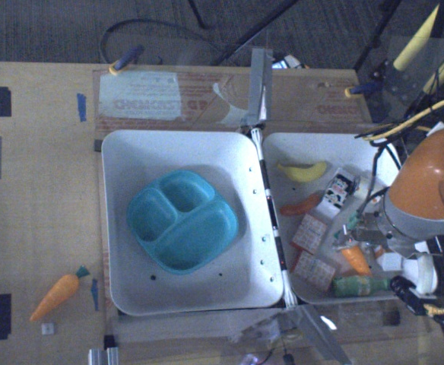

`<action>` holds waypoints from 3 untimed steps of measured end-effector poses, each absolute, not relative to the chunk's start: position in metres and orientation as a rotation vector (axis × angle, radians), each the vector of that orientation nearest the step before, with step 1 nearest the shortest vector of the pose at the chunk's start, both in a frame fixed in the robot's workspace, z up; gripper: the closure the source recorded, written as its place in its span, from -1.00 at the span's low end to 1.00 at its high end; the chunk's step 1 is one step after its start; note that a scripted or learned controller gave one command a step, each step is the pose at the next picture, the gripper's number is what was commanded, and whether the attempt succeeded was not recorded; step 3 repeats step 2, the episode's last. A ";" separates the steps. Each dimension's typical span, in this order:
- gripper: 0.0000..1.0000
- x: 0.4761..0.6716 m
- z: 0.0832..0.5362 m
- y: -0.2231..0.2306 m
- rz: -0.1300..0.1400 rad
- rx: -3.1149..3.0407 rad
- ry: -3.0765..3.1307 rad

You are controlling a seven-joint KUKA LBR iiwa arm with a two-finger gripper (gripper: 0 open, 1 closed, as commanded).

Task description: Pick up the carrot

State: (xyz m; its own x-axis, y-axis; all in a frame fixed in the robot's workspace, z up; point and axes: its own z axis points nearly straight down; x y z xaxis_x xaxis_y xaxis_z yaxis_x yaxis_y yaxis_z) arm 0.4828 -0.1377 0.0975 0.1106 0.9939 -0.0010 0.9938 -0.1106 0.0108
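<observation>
The gripper (353, 243) hangs low in the right bin (374, 144), an orange carrot (355, 260) directly beneath it; whether the carrot sits between the fingers cannot be told. A green bottle (361, 285) lies just below, patterned boxes (310, 233) to the side, a banana (304, 172) farther off. The carrot looks light, stiff and smooth, so it may slip; its thick middle seems the safest hold. A second carrot (55, 296) lies well apart on the bench (32, 204).
</observation>
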 end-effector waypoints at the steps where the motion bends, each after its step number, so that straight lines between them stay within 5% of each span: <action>1: 1.00 0.484 0.108 -0.138 0.012 2.334 2.086; 2: 1.00 0.480 0.229 -0.075 0.000 2.258 2.185; 3: 1.00 0.480 0.229 -0.075 0.000 2.258 2.185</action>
